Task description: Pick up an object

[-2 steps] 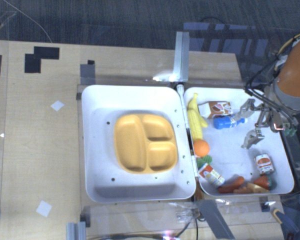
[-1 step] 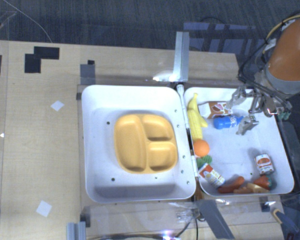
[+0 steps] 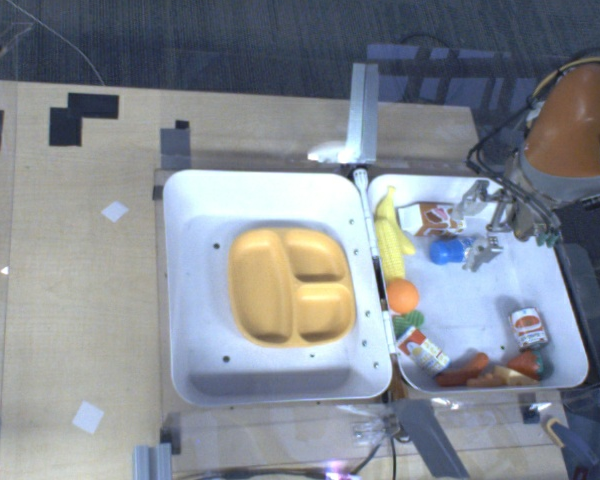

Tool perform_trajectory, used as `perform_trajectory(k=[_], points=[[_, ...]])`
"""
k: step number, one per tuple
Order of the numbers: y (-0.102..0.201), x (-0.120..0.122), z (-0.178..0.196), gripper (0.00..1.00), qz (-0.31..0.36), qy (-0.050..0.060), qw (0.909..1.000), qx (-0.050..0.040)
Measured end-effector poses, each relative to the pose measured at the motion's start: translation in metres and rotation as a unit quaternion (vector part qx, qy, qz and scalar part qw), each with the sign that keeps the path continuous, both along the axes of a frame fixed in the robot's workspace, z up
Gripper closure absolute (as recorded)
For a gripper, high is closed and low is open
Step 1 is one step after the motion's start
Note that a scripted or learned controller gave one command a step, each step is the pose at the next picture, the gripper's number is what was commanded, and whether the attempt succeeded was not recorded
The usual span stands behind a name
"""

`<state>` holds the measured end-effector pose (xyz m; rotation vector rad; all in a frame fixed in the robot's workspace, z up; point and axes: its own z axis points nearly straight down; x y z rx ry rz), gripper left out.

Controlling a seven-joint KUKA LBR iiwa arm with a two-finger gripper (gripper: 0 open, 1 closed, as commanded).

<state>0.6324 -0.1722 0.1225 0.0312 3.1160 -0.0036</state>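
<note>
The light wooden table (image 3: 70, 298) carries two white bins: the left bin (image 3: 195, 368) and, touching its right side, the right bin (image 3: 570, 313). Black marks (image 3: 80, 116) lie far left of them.

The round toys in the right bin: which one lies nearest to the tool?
The blue ball, just left of the tool near the bin's far side. The orange ball lies farther off, by the bin's left wall under the corn cob.
</note>
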Motion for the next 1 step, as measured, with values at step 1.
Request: perform_trajectory(k=[1], points=[[0.03, 0.0232, -0.0015, 0.0, -0.258, -0.008, 0.9661, 0.0066]])
